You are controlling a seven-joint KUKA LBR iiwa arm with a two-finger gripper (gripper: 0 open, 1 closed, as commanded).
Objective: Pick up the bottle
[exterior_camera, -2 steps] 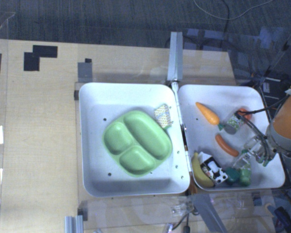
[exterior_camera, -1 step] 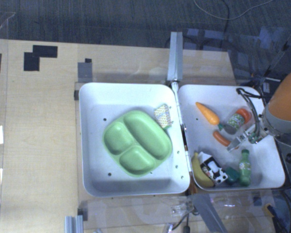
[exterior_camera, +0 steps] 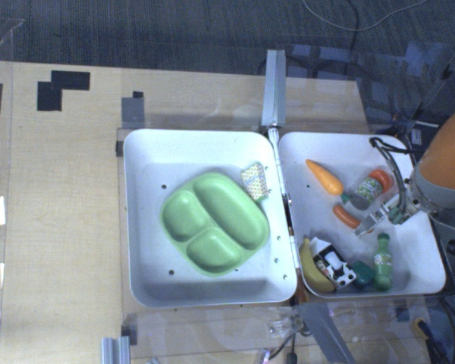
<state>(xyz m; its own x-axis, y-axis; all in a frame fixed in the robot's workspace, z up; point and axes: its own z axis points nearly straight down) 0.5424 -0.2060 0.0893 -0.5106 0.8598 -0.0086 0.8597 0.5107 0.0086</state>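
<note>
Two white bins sit side by side on the desk (exterior_camera: 61, 226). The left bin (exterior_camera: 148, 279) holds a green divided plate (exterior_camera: 214, 222). The right bin (exterior_camera: 432, 275) holds a carrot (exterior_camera: 324, 176), a banana (exterior_camera: 312, 270), a small jar with a red cap (exterior_camera: 369, 186) and the green bottle (exterior_camera: 381, 262), which stands at the near right. The gripper (exterior_camera: 378, 217) hangs just beyond the bottle; whether it is open or closed cannot be told. Recommended: centre over the bottle's cap, descend vertically, and avoid the neighbouring black-and-white toy (exterior_camera: 335, 266).
</note>
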